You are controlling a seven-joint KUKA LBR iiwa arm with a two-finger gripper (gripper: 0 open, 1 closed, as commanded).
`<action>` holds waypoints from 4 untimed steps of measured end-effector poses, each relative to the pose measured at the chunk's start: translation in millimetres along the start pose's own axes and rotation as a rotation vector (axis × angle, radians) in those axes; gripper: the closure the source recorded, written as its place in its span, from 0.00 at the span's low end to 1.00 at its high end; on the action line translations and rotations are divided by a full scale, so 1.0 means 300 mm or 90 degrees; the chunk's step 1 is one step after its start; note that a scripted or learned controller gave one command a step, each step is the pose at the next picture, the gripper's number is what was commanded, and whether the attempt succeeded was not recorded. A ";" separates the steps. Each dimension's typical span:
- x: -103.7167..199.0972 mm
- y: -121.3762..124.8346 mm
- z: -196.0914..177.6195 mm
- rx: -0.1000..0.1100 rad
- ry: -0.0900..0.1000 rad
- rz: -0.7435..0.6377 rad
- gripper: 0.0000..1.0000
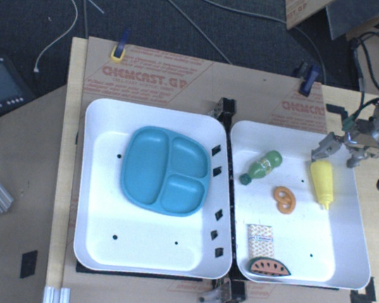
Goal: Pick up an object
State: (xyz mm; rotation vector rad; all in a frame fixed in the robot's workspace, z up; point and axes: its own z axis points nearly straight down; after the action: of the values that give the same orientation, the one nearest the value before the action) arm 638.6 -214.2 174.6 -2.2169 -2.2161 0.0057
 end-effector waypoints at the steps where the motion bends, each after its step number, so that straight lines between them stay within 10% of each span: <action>1: -0.013 0.008 0.207 -0.001 0.000 0.000 0.00; 2: -0.015 0.017 0.148 -0.007 -0.002 -0.001 1.00; 4: 0.003 -0.008 -0.267 -0.010 -0.003 -0.001 1.00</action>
State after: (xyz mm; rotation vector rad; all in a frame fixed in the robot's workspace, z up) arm 636.7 -213.5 254.6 -2.2267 -2.2281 -0.0063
